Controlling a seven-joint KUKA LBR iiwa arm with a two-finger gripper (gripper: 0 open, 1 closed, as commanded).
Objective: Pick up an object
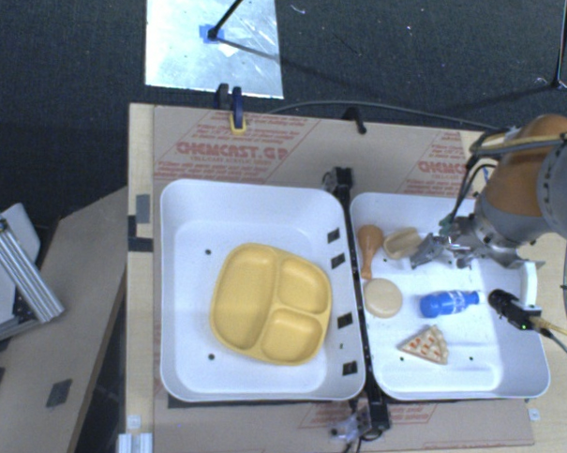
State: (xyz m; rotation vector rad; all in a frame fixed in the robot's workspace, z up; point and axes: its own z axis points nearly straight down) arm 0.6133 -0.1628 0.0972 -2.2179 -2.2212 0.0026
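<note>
The right bin holds several small objects. A brown drumstick-shaped piece lies by its left wall, with a beige bread-like piece beside it. Below them sit a round tan bun, a blue bottle on its side and a pizza slice. My gripper hovers in the upper middle of this bin, just right of the beige piece and above the blue bottle. It is open, with nothing between its fingers.
A yellow divided plate lies in the left bin. A black divider runs between the bins. The arm's orange band and cables hang over the right bin's far right corner.
</note>
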